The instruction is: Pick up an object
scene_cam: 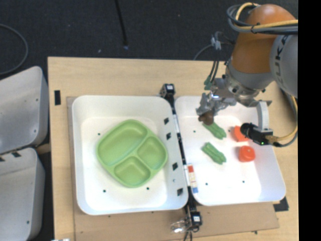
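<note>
The right bin (261, 185) holds two green pod-shaped pieces, one (216, 130) near the middle and one (214, 153) below it. A red-orange piece (246, 153) lies to their right, and a smaller orange piece (236, 132) sits above it. A small brown object (204, 118) lies near the bin's upper left. My gripper (207, 110) hangs directly over that brown object, at or just above it. The wrist hides how they meet.
A green divided plate (132, 152) lies in the left bin (85, 195). A ridge with black clips (176, 149) separates the bins. A black device with a cable (256, 133) hangs off the arm over the right bin's right side. The bin's lower half is bare.
</note>
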Controlling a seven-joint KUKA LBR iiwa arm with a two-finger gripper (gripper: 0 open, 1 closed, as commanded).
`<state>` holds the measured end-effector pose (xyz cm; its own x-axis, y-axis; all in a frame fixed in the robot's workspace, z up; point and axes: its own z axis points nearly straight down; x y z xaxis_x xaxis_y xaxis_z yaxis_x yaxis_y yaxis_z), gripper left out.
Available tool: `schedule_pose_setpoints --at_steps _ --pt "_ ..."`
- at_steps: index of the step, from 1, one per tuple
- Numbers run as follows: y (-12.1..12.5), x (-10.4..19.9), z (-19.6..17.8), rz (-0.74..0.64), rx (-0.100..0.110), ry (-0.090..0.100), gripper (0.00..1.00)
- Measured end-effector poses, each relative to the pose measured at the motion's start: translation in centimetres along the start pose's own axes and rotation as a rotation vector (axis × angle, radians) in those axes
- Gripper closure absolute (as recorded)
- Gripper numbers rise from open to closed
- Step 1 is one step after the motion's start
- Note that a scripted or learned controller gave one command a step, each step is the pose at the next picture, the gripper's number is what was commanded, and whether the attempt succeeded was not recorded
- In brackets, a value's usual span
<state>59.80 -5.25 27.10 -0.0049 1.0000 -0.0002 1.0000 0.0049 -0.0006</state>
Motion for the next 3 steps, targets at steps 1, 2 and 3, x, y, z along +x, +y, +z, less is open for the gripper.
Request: schedule_pose_setpoints --at_steps 1,2,3 --pt "-2.3 5.0 -0.4 -0.002 0.000 0.002 1.00" --pt "-5.0 9.3 1.4 0.000 0.002 0.001 1.00" --pt "-4.9 9.1 1.3 0.004 -0.001 0.000 0.00"
